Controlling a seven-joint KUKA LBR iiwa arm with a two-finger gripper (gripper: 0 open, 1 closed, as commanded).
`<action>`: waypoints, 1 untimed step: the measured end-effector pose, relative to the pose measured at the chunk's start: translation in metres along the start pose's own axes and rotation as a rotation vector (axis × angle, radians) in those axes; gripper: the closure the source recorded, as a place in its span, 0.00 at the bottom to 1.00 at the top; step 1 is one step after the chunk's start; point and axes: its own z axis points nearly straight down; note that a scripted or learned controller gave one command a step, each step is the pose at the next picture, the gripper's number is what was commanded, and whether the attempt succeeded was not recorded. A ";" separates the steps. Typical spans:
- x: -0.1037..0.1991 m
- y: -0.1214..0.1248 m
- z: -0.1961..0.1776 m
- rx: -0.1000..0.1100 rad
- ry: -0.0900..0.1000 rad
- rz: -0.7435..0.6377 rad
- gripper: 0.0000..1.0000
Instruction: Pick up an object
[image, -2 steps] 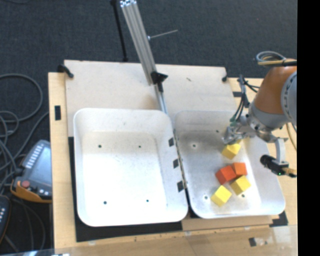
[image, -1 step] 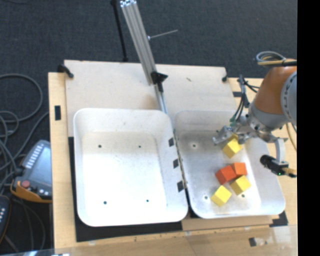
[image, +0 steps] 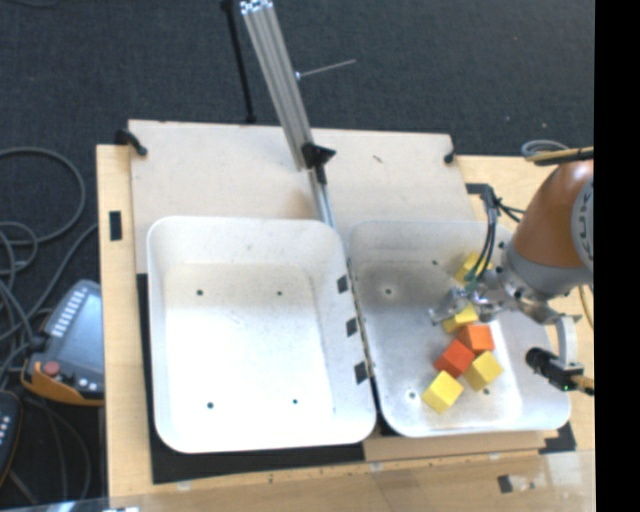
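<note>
Gripper (image: 458, 306) low in right bin (image: 400, 260), touching yellow block (image: 461, 320)

Two shallow white bins: left bin (image: 250, 330) and right bin (image: 400, 290). Blocks, all in the right bin: four yellow (image: 442, 391) (image: 485, 370) (image: 460, 319) (image: 470, 267) (the last partly hidden behind cables, so its shape is uncertain) and two orange (image: 457, 357) (image: 479, 337). One arm (image: 555, 225).
</note>
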 end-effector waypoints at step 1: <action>0.028 -0.063 0.012 0.002 -0.001 0.006 0.00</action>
